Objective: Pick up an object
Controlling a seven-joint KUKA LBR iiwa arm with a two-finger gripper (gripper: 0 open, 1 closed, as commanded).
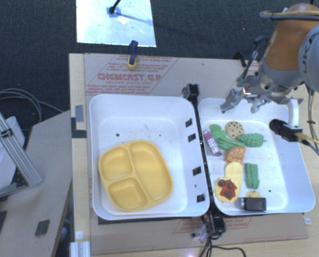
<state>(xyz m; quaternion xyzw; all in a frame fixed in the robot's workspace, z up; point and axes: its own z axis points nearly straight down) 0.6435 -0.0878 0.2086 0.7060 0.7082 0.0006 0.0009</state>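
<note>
Objects for picking: a cluster of toy food in the right bin (296, 167), all lying below the pincer (243, 101) and apart from it.
- Round speckled cookie (234, 128): nearest item, just below the pincer.
- Green leafy piece (223, 138): beside the cookie, stretching toward the bin divider.
- Green bumpy piece (251, 140): right of the cookie, touching the leafy piece's end.
- Small pink-and-white packet (211, 143): against the divider, left of the greens.
- Orange waffle-like square (235, 155): under the greens, farther from the pincer.
- Pale yellow round piece (234, 171): just beyond the waffle.
- Green ridged strip (251, 175): beside the yellow piece, on the arm's side.
- Small pizza slice with red dots (227, 189): near the bin's front edge.
- Dark block with a yellow end (252, 203): at the front edge, farthest from the pincer.

Pincer: poised over the back edge of the right bin, its two grey fingers (230, 100) spread wide, nothing between them.

Arm (296, 42): grey with an orange band, rising up and to the right of the pincer.

Left bin (143, 108): well to the left of the pincer, holding a yellow three-compartment tray (134, 174).

Table (133, 74): brown board with red lettering, behind both bins; a small blue-and-yellow clip (133, 55) sits at its far edge.
</note>
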